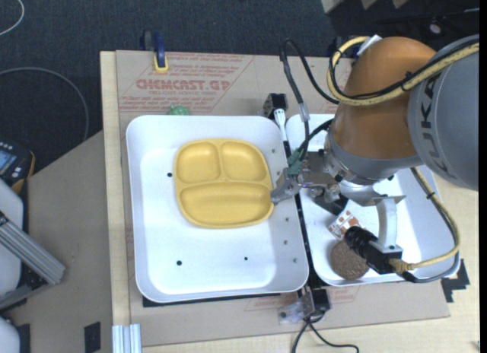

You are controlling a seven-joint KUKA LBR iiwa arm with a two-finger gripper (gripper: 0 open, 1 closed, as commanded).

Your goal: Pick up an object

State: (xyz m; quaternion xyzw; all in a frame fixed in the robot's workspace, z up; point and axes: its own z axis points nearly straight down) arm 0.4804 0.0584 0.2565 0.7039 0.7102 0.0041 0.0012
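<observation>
1. Your bench is a brown board printed with red lettering, set on a dark carpeted floor; a yellow and blue clamp grips its far edge.
2. Two shallow white bins sit side by side on it. The left bin faces you in full, while the right bin is largely covered by the arm.
3. In the left bin you have a yellow divided plate, three compartments, lying flat in the far half and nearer the right wall.
4. The arm comes in from the right, its orange band and grey housing hanging over the right bin, with yellow and black cables looping around it.
5. The gripper reaches across the wall between the two bins. Its metal tip lies at the plate's right rim; you cannot tell whether it touches the rim or hangs just above it.
6. How the jaws stand cannot be told from this view: the wrist hides them, and nothing can be made out between them.
7. In the right bin, near the front edge, a round brown object lies flat.
8. Just beyond it sits a small white and orange object, close beside a black part of the arm's hardware.
</observation>
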